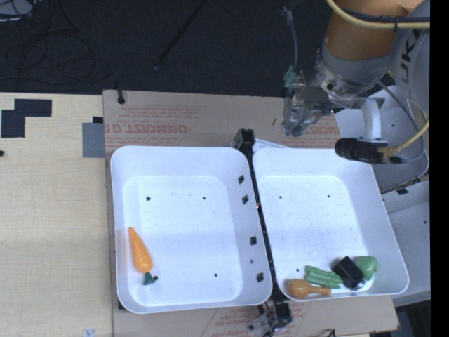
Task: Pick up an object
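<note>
An orange carrot [139, 251] with a small dark green top lies near the left wall of the left bin [126, 161]. In the right bin [382, 203], at its front right corner, sit a green pea pod [322, 276], a black block [348, 272], a green rounded piece [366, 264] and an orange-yellow pear-shaped piece [306, 288]. My gripper [297, 124] hangs high above the back edge of the right bin, far from all these objects, with nothing visibly between its fingers.
A black divider clip strip [252, 209] runs between the two bins. Both bins rest on a cardboard sheet [182, 114] on the wooden bench. A black cylinder [359, 149] of the arm's mount juts out at the right bin's back right corner.
</note>
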